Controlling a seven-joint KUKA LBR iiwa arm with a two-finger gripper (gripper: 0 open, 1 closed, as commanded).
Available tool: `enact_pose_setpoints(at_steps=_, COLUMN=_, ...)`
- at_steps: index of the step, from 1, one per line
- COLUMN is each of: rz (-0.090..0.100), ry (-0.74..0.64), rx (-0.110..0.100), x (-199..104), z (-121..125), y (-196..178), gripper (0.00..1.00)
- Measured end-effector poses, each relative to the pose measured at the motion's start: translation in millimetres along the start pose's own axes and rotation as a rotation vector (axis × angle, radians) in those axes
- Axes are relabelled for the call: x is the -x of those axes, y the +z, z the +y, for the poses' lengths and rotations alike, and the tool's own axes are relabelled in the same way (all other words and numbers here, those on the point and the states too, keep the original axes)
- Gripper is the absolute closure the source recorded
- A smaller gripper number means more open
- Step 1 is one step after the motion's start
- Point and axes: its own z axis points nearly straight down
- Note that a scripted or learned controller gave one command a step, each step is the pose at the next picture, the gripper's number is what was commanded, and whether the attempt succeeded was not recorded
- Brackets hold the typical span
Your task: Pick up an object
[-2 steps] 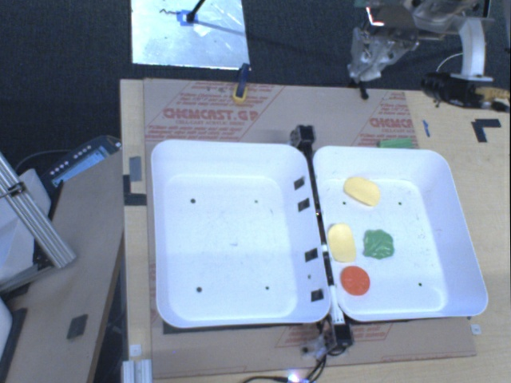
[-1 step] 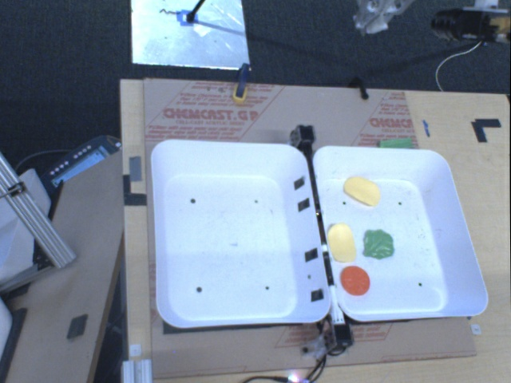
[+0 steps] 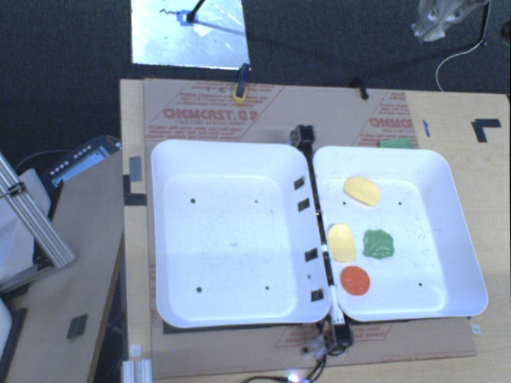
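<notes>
4 small objects are lying loose in the right bin point(image 3: 459, 214), within reach; the gripper point(image 3: 437, 16) is being held high above the tabletop, jaw state impossible to tell.

left bin point(image 3: 231, 309) | metal sheet point(image 3: 160, 22) on floor | yellow clip point(image 3: 239, 94) on cardboard point(image 3: 200, 110)
</notes>
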Motion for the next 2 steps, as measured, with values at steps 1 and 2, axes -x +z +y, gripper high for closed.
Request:
enact_pose_setpoints(at_steps=1, rz=0.004, ry=-0.013, rx=-0.018, x=-66, z=-45, y=186, gripper=1.00)
enact_pose_setpoints(at_steps=2, rz=0.004, ry=-0.013, rx=0.006, x=-92, z=0, y=134, gripper=1.00)
